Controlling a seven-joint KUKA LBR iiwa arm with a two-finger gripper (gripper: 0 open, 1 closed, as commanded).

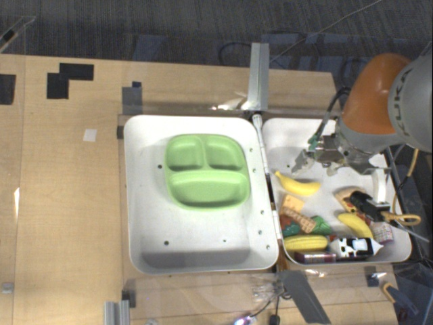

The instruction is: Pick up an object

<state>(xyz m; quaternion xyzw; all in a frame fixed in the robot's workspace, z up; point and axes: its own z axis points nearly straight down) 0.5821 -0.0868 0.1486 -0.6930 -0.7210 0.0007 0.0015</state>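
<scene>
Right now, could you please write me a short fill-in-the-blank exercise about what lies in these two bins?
1. The divided plate in the left bin is ____ in colour.
2. The plate has ____ compartments.
3. The arm's hand hangs over the ____ bin.
4. The banana just below the hand is ____ in colour.

Missing words: green; three; right; yellow

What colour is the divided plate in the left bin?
Light green, seen clearly in the camera view: divided plate.
</scene>
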